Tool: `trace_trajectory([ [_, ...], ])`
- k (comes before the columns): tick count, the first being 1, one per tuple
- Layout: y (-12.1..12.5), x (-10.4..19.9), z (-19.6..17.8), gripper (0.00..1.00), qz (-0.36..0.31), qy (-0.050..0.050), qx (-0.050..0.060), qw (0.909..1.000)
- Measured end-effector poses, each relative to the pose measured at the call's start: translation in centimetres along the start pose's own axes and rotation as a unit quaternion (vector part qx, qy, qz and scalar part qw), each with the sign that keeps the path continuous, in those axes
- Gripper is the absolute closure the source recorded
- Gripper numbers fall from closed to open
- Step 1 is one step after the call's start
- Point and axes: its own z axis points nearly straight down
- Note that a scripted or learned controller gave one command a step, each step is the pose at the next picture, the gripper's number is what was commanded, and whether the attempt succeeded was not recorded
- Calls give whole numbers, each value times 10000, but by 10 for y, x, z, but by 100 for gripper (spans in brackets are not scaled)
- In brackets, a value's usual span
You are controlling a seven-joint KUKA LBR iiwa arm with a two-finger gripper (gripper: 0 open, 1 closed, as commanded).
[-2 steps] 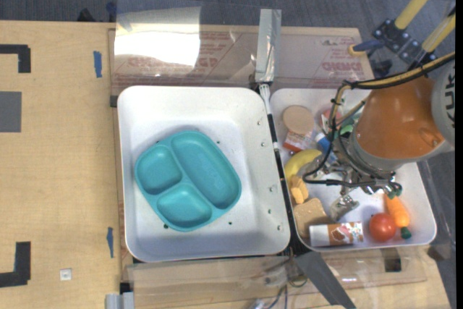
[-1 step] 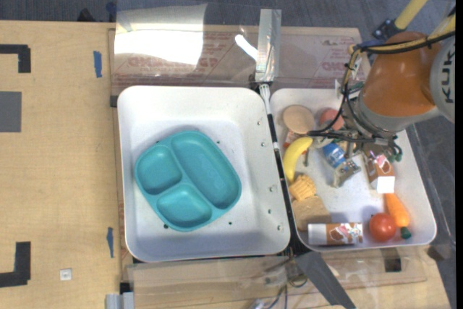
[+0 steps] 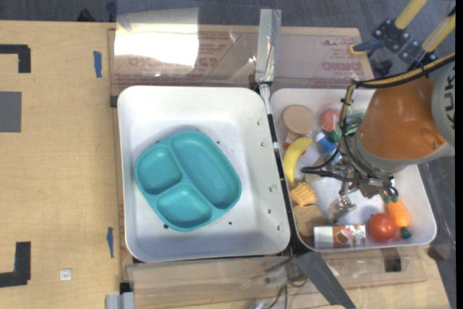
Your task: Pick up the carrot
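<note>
Arm (image 3: 401, 119) in from the right, orange band over the right bin (image 3: 427, 224). Gripper (image 3: 346, 200) sits low in that bin, near its middle, amid cable clutter; can't tell whether it is spread or closed, and nothing visibly sits in it.

Carrot (image 3: 397, 214) lies at the right bin's near-right corner area, to the right of the gripper and apart from it, just right of the tomato (image 3: 382, 227). A small green bit touches its lower end.

Other right-bin contents: banana (image 3: 294, 157) along the left wall, round tan piece (image 3: 297, 118) at the far end, a red item (image 3: 329, 119) beside it, yellow ridged piece (image 3: 304, 194) and a tan cracker-like piece (image 3: 307, 217) left of the gripper, bottle (image 3: 338, 234) with a red label lying flat along the near wall, left of the tomato.

Left bin (image 3: 137, 108) holds a teal divided plate (image 3: 188, 179), three compartments, set diagonally, well away from the arm.
</note>
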Motion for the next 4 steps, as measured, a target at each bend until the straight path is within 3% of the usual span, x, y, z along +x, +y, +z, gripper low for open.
trace_trajectory([
  [1, -82, -51, 2, 0, 2098, -5, 6, 9777],
  [2, -99, 52, 1, 0, 1138, 9, -3, 9935],
  [3, -96, 48, -10, 100, 1117, -41, -5, 9937],
  [4, -28, 37, -135, 100, 1388, -48, 15, 9903],
])
